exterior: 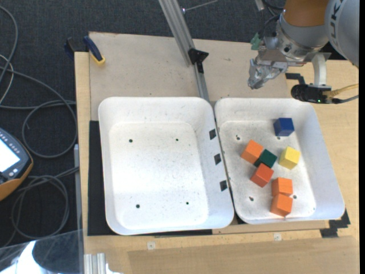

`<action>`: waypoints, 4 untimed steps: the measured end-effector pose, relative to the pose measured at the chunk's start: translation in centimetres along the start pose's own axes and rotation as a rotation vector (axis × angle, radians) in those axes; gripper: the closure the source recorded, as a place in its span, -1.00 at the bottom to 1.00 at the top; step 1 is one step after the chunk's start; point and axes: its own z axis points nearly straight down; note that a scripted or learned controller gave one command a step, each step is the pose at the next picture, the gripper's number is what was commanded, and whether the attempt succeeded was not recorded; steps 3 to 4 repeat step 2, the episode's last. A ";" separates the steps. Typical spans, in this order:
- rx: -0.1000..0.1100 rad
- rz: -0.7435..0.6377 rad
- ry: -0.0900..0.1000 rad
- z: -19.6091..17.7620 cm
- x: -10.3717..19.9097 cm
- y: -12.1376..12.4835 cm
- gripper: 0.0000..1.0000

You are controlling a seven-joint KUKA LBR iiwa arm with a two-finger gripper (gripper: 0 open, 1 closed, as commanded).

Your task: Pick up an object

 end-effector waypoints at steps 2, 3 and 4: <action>0.003 0.000 0.001 1.0 10.6 -1.6 1.00; 0.003 0.000 0.001 1.0 10.6 -1.6 1.00; 0.003 0.000 0.001 1.0 10.6 -1.6 1.00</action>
